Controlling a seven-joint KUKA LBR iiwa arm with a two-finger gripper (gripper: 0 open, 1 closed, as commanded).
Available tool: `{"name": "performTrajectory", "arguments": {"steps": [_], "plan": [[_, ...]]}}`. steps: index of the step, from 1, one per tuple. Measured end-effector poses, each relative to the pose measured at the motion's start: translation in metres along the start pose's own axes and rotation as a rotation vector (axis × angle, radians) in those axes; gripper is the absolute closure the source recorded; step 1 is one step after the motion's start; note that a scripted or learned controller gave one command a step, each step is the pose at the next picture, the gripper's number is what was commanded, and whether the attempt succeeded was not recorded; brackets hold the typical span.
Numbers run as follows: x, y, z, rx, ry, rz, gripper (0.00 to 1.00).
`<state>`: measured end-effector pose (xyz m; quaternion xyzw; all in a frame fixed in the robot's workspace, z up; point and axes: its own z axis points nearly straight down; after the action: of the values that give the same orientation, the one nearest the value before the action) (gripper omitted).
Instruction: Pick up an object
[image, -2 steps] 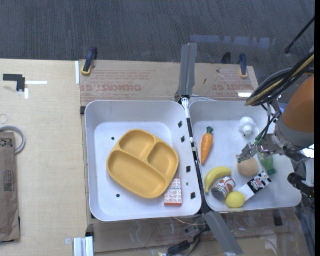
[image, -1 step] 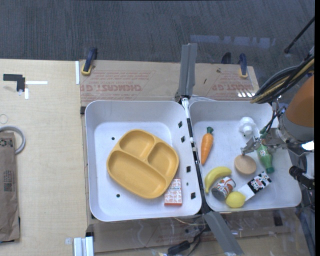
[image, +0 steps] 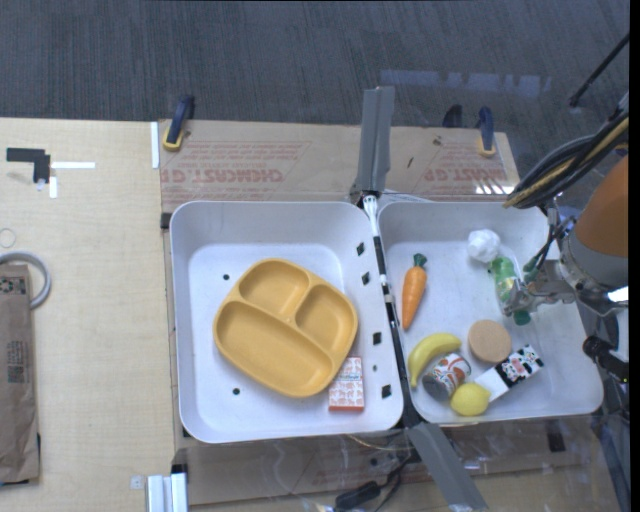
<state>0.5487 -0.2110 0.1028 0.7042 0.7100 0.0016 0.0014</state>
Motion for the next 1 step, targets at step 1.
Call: {"name": "performTrajectory", "arguments": {"steps": [1], "plan": [[-0.0017, 0.0195, 0.0113, 0.005, -0.002, 0.209, 1.0]]}}
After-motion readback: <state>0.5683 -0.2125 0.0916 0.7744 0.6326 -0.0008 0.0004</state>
